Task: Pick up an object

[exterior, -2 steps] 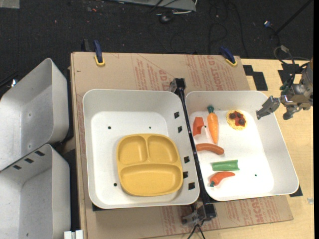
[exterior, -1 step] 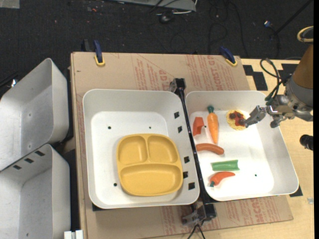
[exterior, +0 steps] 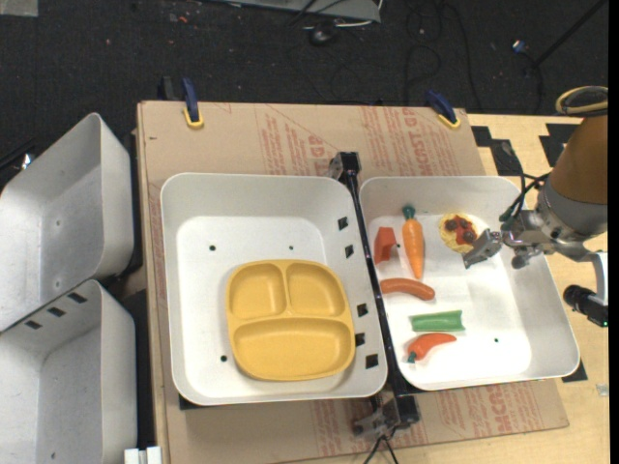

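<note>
White plastic forms both shallow bins on the desk (exterior: pixel 290 124). We find the left bin (exterior: pixel 193 211) carrying a yellow divided tray (exterior: pixel 288 319), which lies flat and roughly centred, apart from the walls. The right bin (exterior: pixel 542 336) carries the loose items, and we take these as the candidates for the pick.

We record six items there. A carrot (exterior: pixel 414 245) lies lengthwise with its green top toward the far wall. Just beside it, on the divider side, sits a small red block (exterior: pixel 385 244). Below them lies a sausage (exterior: pixel 407 288), then a green piece (exterior: pixel 437 321), then a red chilli (exterior: pixel 429 344) nearest the front wall. A small pizza-like disc (exterior: pixel 458 229) sits toward the far right corner. The items lie spread out and mostly apart, which in our judgement leaves each open to a single grasp from above.

The arm enters from the right, over the bin's right rim. The claw (exterior: pixel 484 248) sits just beside the disc, on its lower right edge. We see nothing between its fingers, and we cannot tell whether they stand wide or narrow, as the tip is small and dark against the bin floor.

Our judgement: the disc is the nearest candidate, and the pick is not yet made. Its flat shape may offer the fingers little to close on.
</note>
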Robot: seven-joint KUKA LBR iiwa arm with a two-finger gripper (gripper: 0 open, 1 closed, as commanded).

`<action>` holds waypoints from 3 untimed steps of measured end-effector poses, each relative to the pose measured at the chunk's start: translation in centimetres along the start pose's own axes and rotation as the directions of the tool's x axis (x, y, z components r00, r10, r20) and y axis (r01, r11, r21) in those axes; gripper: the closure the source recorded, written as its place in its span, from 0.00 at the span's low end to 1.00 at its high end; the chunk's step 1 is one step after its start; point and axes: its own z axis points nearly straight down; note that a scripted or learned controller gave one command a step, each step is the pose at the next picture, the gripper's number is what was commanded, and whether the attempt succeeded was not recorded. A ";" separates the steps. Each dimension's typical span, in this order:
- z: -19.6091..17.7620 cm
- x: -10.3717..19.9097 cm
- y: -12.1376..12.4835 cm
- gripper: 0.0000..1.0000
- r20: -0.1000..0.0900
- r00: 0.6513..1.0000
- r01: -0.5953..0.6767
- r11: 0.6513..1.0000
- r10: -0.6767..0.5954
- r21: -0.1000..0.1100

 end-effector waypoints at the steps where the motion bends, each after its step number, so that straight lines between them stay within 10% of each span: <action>1: 5.0 0.1 -0.1 0.00 0.000 1.000 0.001 1.000 -0.001 0.000; 2: 3.7 0.0 0.1 1.00 0.002 1.000 0.001 1.000 -0.001 -0.006; 3: -0.8 -0.1 0.9 1.00 0.003 1.000 0.004 1.000 -0.004 -0.009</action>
